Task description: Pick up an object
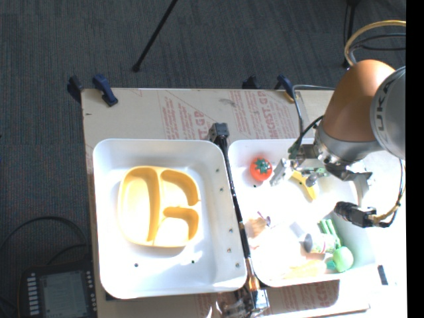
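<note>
As sunlight washes the right bin, the scene reads:
Left white bin: a yellow divided plastic tray.
Right white bin: a red tomato-shaped toy near its far-left corner, green top facing right; cluttered toys nearer.
Two-finger gripper: above the bin, fingers apart, holding nothing.

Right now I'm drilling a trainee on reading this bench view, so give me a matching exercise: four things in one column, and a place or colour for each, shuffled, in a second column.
Things:
1. yellow divided tray
2. red tomato toy
3. tool
4. green toy

Places:
A. near corner of the right bin, toward the bin's right side
B. lying in the left bin
C. over the far part of the right bin, right of the red toy
D. far left part of the right bin, near the divider

Pairs: 1-B, 2-D, 3-C, 4-A
</note>
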{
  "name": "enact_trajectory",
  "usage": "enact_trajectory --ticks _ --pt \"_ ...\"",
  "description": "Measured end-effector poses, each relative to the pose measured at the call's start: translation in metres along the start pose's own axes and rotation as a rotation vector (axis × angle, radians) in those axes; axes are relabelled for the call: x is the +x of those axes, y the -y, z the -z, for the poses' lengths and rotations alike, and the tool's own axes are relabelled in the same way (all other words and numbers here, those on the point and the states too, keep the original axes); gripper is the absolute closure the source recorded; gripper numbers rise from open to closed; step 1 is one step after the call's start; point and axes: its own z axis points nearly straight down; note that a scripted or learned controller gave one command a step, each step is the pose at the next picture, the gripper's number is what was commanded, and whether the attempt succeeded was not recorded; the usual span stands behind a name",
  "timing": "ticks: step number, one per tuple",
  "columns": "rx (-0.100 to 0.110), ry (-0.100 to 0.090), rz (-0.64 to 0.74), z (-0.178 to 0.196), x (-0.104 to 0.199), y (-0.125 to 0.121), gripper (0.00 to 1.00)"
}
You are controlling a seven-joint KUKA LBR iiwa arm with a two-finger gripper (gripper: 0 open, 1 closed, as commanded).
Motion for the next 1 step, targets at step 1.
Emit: enact_trajectory --ticks 1 --pt "0.003 0.000 0.001 -0.0873 0.0057 -0.0607 0.00"
